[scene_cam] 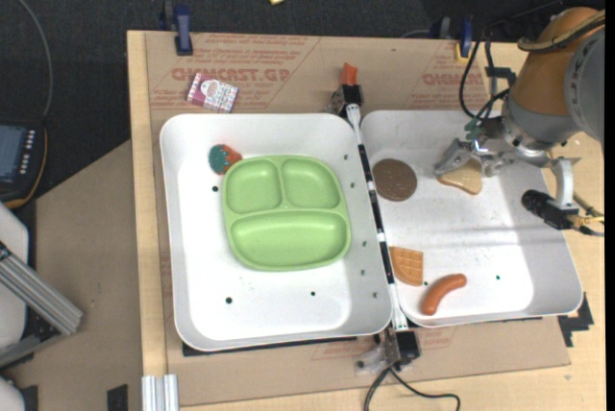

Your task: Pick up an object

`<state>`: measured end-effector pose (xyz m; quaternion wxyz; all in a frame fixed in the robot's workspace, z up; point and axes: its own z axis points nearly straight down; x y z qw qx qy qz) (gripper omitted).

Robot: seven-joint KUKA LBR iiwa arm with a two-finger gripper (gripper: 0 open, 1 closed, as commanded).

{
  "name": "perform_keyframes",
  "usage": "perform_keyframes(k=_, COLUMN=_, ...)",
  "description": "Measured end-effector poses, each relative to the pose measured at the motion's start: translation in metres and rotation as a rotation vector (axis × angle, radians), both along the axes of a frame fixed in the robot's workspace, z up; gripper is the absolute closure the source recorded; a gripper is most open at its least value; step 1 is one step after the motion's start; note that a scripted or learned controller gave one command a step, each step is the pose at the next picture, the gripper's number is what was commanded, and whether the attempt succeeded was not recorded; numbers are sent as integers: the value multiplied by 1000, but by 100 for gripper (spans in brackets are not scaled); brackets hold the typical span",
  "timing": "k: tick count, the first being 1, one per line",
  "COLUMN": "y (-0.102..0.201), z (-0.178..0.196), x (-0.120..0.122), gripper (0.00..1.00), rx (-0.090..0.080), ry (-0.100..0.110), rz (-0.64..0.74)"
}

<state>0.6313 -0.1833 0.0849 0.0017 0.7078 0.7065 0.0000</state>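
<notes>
- The right bin (538, 289) is the landmark: everything pickable sits in it, while the left bin (192, 294) beside it carries a green divided plate (285, 210).
- The gripper (468, 161) hangs over the right bin's upper middle, fingers spread apart, empty.
- A brown round cookie (394, 179) lies near that bin's left wall.
- A tan bread piece (462, 179) sits just under the fingertips, seemingly the target.
- A sausage (443, 292) and waffle square (407, 265) lie at the bin's lower left.
- Best approach: centre the fingers across the bread's narrow width, descend fully, then close.
</notes>
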Motion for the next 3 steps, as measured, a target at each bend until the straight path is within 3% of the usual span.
perform_keyframes(k=1, y=-17, z=0, x=-15, gripper=0, rx=2, ry=4, rz=0)
perform_keyframes(k=2, y=7, z=0, x=22, gripper=0, rx=1, ry=-3, rz=5)
perform_keyframes(k=3, y=-17, z=18, x=1, gripper=0, rx=1, ry=2, rz=-1)
